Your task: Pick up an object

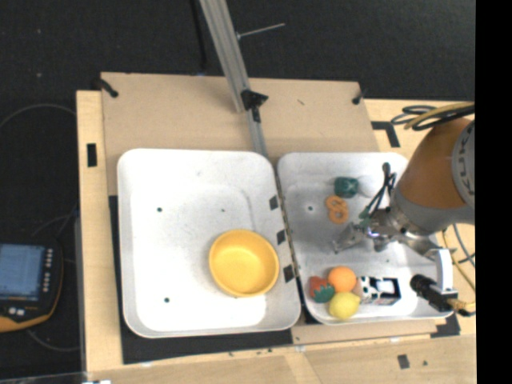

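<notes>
In the right bin (312, 174), a teal object (346, 186) and an orange ring-shaped piece (337, 207) lie toward the back. Along the front wall sit an orange ball (342, 279), a yellow lemon (345, 305), a red and green piece (321, 290) and a black and white box (378, 290). My gripper (361, 242) hovers over the bin's middle, between these two groups. It is open, and only bare bin floor shows between its fingers.
A yellow bowl (243, 262) sits in the left bin (160, 182) near its front right. A slanted metal pole (230, 54) rises behind the bins. The arm's orange band (436, 174) covers the right bin's far right side.
</notes>
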`<state>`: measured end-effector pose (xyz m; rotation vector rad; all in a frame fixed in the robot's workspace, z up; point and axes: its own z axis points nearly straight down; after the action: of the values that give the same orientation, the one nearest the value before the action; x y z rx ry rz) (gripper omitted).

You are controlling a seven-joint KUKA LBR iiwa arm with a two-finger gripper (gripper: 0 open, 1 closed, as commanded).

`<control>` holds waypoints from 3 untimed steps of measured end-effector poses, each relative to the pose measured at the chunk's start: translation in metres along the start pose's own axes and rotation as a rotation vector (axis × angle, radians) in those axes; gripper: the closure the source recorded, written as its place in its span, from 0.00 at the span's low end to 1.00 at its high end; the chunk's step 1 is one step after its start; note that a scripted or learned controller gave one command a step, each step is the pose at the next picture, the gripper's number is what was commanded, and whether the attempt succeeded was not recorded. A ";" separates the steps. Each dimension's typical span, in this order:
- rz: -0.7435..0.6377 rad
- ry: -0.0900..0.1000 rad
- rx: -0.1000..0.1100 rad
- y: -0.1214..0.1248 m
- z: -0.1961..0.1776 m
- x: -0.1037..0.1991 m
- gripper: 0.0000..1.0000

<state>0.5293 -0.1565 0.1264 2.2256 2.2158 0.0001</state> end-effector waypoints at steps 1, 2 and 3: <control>0.003 0.000 -0.005 0.001 -0.011 -0.001 1.00; 0.002 -0.002 -0.006 0.000 -0.059 -0.011 1.00; -0.006 -0.001 -0.002 -0.003 -0.101 -0.015 1.00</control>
<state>0.5266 -0.1715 0.2272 2.2181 2.2206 0.0009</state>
